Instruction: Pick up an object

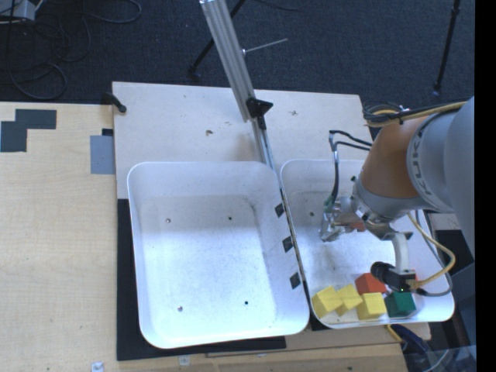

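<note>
Gripper (332, 229) above the right bin (310, 184), well short of the blocks (364, 299).
I cannot tell its finger state; the blocks sit touching in the near corner, so a descent may nudge neighbours or hit the wall.

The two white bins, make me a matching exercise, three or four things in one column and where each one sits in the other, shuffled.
Things:
1. green block
2. yellow blocks
3. hand
4. left bin

Places:
A. above the middle of the right bin
B. left of the divider, beside the right bin
C. right bin's near edge, left of the red block
D. right bin's near right corner

Pairs: 1-D, 2-C, 3-A, 4-B
</note>
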Available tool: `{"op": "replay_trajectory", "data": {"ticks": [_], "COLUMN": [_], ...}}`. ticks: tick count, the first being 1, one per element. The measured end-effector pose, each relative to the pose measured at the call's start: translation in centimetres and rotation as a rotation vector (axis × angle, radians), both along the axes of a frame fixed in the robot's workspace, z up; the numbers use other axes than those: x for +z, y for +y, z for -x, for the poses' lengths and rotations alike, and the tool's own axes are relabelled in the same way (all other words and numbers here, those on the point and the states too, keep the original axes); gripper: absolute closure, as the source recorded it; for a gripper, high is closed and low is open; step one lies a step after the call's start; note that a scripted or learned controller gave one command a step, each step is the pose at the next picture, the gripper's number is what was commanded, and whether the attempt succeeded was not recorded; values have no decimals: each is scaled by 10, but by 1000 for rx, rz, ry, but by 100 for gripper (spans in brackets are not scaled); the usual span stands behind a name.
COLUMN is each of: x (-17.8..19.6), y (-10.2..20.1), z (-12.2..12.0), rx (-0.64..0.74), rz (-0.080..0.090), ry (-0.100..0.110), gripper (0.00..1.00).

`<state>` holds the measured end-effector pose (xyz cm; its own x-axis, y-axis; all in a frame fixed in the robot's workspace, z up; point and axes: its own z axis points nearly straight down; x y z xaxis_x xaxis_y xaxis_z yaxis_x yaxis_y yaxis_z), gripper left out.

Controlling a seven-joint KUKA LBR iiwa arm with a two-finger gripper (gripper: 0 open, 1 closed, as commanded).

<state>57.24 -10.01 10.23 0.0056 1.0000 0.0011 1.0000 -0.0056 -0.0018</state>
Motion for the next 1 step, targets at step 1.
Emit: {"op": "replay_trajectory", "data": {"ticks": [1], "x": [-1], "y": [0], "z": [0], "rx": [-3], "rz": [0], "ry": [0], "gripper": [0]}}
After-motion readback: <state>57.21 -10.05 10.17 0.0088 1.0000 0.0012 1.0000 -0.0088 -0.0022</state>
